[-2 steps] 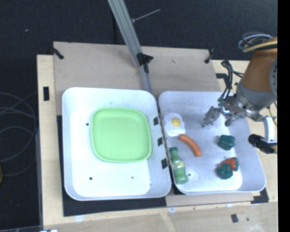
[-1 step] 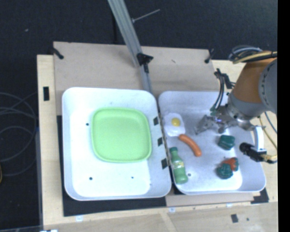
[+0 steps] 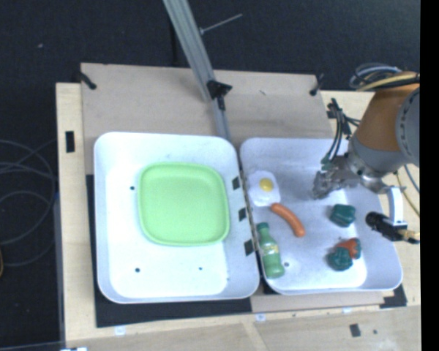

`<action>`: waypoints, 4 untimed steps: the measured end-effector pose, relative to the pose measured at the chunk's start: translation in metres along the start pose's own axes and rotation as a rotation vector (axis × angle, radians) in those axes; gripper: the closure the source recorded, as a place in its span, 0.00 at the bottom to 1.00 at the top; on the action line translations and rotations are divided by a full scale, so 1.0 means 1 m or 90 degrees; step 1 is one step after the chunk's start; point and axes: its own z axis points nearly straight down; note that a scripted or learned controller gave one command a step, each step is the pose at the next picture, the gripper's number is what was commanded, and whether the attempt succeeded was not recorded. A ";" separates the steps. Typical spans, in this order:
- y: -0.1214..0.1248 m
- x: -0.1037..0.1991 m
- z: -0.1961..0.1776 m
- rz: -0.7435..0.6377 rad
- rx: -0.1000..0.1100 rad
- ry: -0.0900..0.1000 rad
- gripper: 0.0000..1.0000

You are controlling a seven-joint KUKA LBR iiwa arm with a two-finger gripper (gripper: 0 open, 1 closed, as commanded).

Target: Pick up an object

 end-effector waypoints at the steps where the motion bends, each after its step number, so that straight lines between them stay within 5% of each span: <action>1: -0.002 -0.002 -0.043 0.000 -0.001 0.000 1.00; 3: -0.009 -0.006 -0.141 0.000 -0.001 0.000 1.00; 4: -0.004 0.056 -0.136 -0.003 0.001 0.001 1.00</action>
